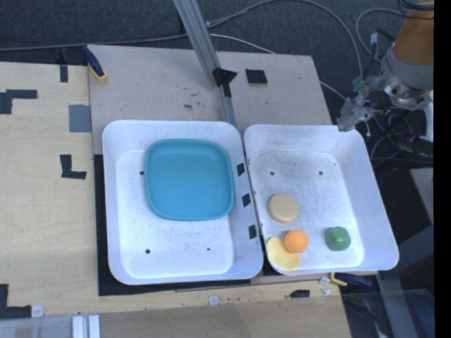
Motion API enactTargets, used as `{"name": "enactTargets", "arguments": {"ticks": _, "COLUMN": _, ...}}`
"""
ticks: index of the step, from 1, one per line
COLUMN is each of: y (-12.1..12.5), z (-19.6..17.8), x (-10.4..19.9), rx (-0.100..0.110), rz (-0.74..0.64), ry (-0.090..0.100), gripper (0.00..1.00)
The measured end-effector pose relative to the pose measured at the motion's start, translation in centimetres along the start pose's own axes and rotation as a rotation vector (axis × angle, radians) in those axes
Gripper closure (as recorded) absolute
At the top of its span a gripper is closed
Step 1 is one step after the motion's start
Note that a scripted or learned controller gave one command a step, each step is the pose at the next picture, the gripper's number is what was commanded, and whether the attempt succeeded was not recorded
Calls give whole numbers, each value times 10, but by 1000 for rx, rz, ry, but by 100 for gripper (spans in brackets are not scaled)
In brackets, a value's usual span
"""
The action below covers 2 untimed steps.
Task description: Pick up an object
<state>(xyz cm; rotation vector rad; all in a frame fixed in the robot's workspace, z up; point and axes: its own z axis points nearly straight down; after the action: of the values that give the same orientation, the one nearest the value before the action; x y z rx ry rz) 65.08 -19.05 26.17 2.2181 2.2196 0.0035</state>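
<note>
The right bin [352, 153] holds a beige round piece [284, 208], an orange ball [296, 241], a yellow flat piece [280, 258] under the ball, and a green object [338, 239], all near its front edge. A square blue plate [189, 179] lies in the left bin [127, 210]. My gripper [350, 113] hangs beyond the right bin's far right corner, well away from the objects and with nothing seen in it. The arm's orange band [416, 34] is at the upper right.
A slanted metal bar [204, 41] runs from the top down to the seam between the bins. Cables [338, 27] lie on the dark floor behind the bench. A yellow-and-blue clamp [95, 65] sits at the bench's back left.
</note>
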Motion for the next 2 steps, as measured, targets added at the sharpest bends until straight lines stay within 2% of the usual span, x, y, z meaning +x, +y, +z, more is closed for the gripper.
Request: {"name": "enactTargets", "arguments": {"ticks": 2, "y": -40, "z": 26, "x": 103, "rx": 5, "rz": -3, "ry": 2, "gripper": 100}}
